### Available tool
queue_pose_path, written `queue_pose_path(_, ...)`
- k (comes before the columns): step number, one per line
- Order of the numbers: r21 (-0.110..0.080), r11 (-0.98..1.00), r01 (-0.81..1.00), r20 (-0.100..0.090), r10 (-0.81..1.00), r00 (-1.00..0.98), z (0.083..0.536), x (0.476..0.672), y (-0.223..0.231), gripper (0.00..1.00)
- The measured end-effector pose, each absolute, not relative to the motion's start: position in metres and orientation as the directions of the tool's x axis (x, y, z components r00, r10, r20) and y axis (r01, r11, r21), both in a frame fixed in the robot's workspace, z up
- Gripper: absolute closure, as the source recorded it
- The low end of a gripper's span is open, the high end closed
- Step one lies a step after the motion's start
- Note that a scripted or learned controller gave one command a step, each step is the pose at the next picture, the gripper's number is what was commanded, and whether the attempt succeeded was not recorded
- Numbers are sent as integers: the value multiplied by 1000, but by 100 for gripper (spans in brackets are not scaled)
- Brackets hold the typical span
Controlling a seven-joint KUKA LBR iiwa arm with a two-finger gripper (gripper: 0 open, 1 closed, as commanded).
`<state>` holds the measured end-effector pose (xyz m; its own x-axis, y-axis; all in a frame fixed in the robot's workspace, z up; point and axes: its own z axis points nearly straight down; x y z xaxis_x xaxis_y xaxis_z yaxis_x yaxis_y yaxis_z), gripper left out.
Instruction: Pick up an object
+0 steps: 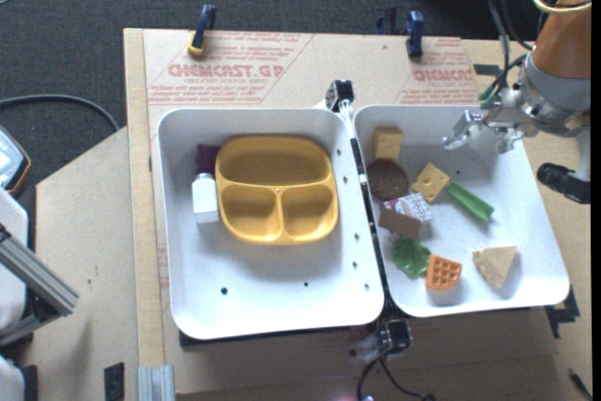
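Observation:
My gripper [484, 134] hangs over the far right part of the right bin [549, 239], its fingers open and nothing between them. Below and to its left lie a yellow cheese wedge [431, 182] and a green stick [470, 201]. Farther left are a tan cube [387, 144], a brown disc [386, 177], a pink-and-white wrapped piece [411, 207] and a brown bar [399, 223]. Near the front edge lie a green leaf [410, 255], an orange waffle [443, 273] and a tan bread wedge [496, 264].
The left bin [188, 286] holds a yellow divided plate [277, 188], a small white bottle [205, 198] and a purple item [207, 155] beside it. Blue clamps [414, 31] sit at the board's far edge. Cables run near the arm on the right.

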<state>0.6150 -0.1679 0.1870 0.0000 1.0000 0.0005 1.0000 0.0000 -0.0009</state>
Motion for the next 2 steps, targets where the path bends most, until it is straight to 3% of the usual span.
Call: queue_pose_path(2, -6, 1, 1000, 2, 1000, -1, 82, 620, -160, 0)
